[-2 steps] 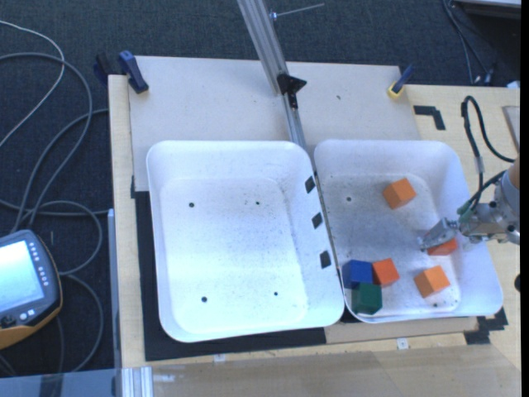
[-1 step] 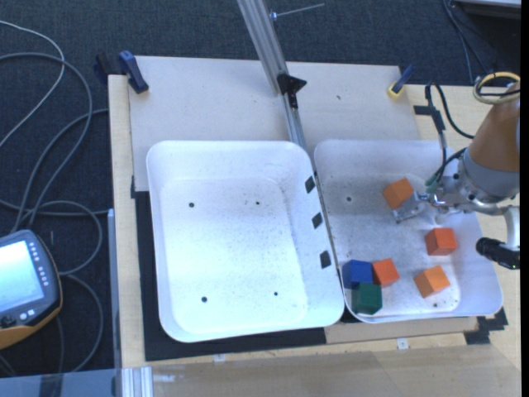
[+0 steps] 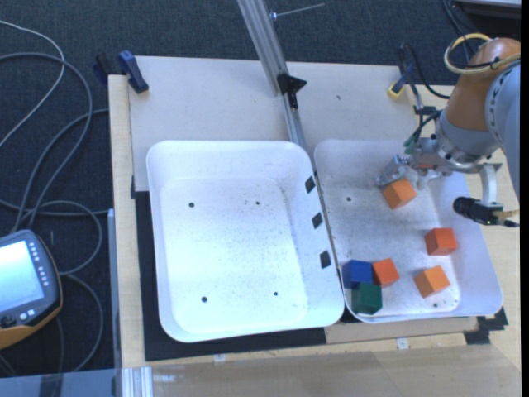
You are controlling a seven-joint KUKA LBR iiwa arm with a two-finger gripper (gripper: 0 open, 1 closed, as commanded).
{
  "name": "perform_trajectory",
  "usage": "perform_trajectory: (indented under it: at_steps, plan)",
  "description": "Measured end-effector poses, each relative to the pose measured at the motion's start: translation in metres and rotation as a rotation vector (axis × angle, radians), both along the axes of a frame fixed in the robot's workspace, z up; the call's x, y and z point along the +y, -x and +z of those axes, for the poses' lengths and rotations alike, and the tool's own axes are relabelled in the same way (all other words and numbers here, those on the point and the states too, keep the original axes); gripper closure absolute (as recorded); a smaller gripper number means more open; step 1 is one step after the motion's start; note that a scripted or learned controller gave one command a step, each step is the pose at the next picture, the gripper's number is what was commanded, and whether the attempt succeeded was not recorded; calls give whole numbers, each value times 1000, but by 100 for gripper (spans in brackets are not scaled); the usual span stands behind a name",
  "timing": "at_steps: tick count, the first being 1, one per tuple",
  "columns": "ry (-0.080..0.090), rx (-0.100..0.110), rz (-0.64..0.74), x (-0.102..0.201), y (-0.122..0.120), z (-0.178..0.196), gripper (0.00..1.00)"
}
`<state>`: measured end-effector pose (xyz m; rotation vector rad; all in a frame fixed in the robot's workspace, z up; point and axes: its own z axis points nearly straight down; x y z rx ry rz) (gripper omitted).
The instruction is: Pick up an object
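Orange cube [image 3: 400, 193] sits in the right bin [image 3: 355, 213], just at the gripper [image 3: 402, 174] — whether it's pinched or merely touched I cannot tell; lifting seemingly remains.

A dark carpet [image 3: 165, 15] surrounds a pale wooden bench [image 3: 207, 98]. Grey cables [image 3: 33, 139] loop over the floor at the left, near a handheld pendant [image 3: 25, 288] with a lit screen (its casing is grey and orange). A blue clamp [image 3: 132, 71] grips the bench's far left corner. A metal pole [image 3: 264, 48] slants across the bench. Light is even and soft.
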<state>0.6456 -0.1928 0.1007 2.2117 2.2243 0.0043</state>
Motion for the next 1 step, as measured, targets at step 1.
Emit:
perform_trajectory:
  at_steps: [1]
  plan:
    - [1,2,-2,-2,2,11,100]
